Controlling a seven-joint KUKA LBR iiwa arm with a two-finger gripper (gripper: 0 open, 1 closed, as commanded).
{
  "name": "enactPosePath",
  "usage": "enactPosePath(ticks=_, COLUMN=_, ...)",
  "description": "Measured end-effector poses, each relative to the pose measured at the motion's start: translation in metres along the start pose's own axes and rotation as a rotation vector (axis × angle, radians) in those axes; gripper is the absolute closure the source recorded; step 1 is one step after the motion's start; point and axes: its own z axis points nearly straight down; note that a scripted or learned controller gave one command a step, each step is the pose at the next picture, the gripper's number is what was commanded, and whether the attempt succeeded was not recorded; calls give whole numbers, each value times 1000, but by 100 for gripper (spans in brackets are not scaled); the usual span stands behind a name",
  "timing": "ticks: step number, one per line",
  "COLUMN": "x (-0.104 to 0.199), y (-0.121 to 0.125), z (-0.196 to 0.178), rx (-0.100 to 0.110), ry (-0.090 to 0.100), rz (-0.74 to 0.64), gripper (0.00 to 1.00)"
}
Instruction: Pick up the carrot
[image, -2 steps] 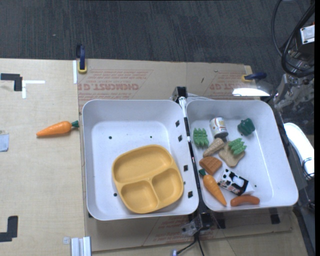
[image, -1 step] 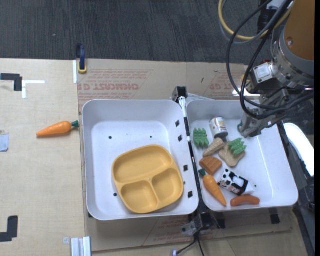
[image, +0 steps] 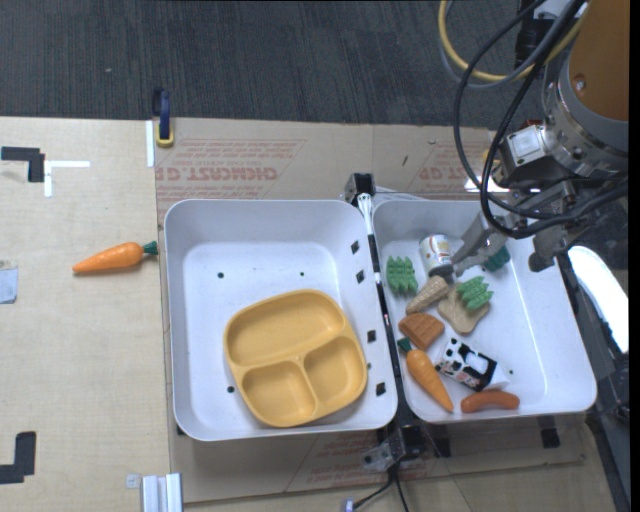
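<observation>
The gripper (image: 462, 262) hangs over the right bin (image: 545, 330) beside a small can (image: 434, 250); whether its fingers are open or closed, I cannot tell. The carrot (image: 428, 378) lies near the bin's front, beside a sausage (image: 489, 401). A clean pick means descending across its middle, clear of neighbouring toys.

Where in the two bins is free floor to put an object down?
Left bin: bare floor behind the yellow tray, toward the far wall. Right bin: bare strip along its right wall, right of the sausage. Its left half is crowded: carrot, bread, green pieces, with the gripper above.
</observation>
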Motion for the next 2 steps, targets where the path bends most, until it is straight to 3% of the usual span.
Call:
enactPosePath(ticks=1, x=45, y=1, z=-14, rx=6, ry=0, rz=-242, gripper=0)
enactPosePath(ticks=2, x=45, y=-3, z=-24, rx=18, ry=-5, rz=-235, gripper=100)
